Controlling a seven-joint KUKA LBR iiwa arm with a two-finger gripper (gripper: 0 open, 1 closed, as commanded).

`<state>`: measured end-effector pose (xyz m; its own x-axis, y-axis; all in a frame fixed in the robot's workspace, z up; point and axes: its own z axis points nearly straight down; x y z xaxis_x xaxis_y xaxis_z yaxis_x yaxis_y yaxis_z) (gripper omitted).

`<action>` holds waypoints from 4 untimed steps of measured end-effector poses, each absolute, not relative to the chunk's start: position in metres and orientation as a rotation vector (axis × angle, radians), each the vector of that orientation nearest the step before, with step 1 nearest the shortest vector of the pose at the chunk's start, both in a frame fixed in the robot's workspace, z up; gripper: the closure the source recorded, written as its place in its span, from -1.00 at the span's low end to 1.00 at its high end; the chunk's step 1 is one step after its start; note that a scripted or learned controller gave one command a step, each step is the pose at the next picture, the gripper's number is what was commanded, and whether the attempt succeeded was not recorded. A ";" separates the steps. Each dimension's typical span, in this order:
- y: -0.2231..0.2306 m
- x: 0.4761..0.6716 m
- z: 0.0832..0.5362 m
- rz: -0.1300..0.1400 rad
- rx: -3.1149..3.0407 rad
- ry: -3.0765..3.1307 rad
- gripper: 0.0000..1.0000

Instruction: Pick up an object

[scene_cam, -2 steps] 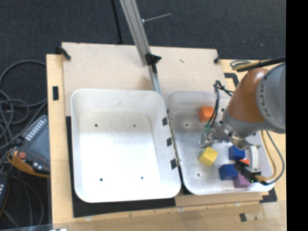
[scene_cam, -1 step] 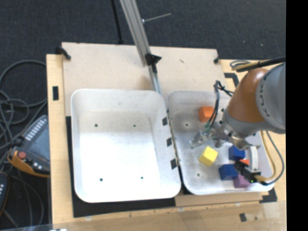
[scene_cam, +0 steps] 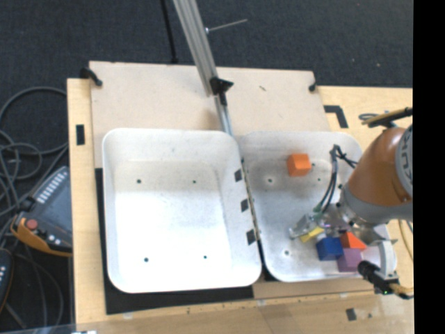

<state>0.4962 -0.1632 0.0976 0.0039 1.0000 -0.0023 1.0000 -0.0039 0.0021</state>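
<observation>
In the right bin (scene_cam: 278,145), the pincer (scene_cam: 311,229) touches a yellow piece (scene_cam: 306,234).

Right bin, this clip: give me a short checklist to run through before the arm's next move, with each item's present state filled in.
1. Hand is over the right bin: ok.
2. A target lies close by: ok, the blue block, purple block and small orange piece are clustered at the arm.
3. Something is between the fingers: cannot tell.
4. Cluster is loose enough to take one piece alone: not ok, the pieces touch.
5. Orange cube sits apart as a fallback: ok.
</observation>
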 end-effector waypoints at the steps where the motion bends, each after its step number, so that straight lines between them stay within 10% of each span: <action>1: -0.163 0.499 0.109 0.005 2.224 2.208 1.00; 2: -0.110 0.507 0.189 0.010 2.208 2.226 1.00; 4: 0.037 0.537 0.196 0.004 2.211 2.234 1.00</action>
